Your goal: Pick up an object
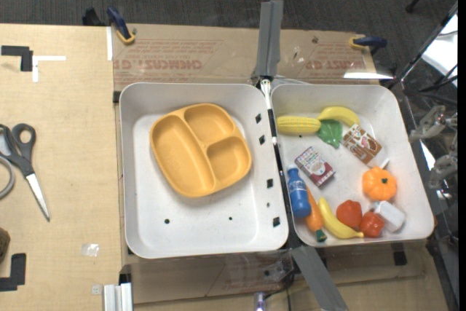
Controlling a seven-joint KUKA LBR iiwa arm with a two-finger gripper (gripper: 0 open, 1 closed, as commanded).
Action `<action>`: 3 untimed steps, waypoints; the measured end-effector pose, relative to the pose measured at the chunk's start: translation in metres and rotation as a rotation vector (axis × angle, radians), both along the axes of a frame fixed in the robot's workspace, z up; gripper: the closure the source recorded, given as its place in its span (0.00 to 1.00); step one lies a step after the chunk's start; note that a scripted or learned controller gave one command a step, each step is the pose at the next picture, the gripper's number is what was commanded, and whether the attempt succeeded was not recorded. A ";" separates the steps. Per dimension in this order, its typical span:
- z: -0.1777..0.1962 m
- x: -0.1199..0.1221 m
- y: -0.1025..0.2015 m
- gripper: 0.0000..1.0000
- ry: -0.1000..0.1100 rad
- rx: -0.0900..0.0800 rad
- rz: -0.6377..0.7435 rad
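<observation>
1. Everything grabbable is in the right-hand shallow white bin (405,129), which is the side the arm reaches in from. So any pick should be a short reach, with no need to cross the divider.
2. The left-hand shallow white bin (138,178) only carries a yellow three-compartment plastic plate (201,149). It lies flat and looks awkward to pinch, so I'd skip it.
3. The far end of the right bin has a yellow toy corn cob (298,125) lying with its long axis left-to-right. A small yellow toy banana (338,114) sits just beside it, and a green toy leafy piece (330,132) is touching both.
4. My best candidate is the round orange toy pumpkin (379,184). It's near the right wall, sits apart from its neighbours, and has no long axis to line up with.
5. The blue toy bottle (298,193) runs far-to-near along the left wall. Closing across its narrow width would mean squeezing in next to that wall.
6. The near corner is a pile: a second, longer yellow toy banana (336,222), a red toy pepper (349,213) and a white block (392,215), all touching. There's a real risk of nudging something else there.
7. I can't tell whether the fingers are apart or together right now.
8. Grey-handled scissors (25,164) lie out on the wooden worktop (65,113), well away from both bins.
</observation>
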State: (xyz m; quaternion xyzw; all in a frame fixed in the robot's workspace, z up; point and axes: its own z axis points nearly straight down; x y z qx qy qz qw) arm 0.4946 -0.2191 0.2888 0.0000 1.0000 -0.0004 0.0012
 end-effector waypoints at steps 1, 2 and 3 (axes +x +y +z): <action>-0.180 0.029 0.012 0.00 0.000 0.000 0.110; -0.196 0.090 0.068 0.00 -0.003 0.000 0.159; -0.196 0.033 0.098 0.00 0.000 0.000 0.111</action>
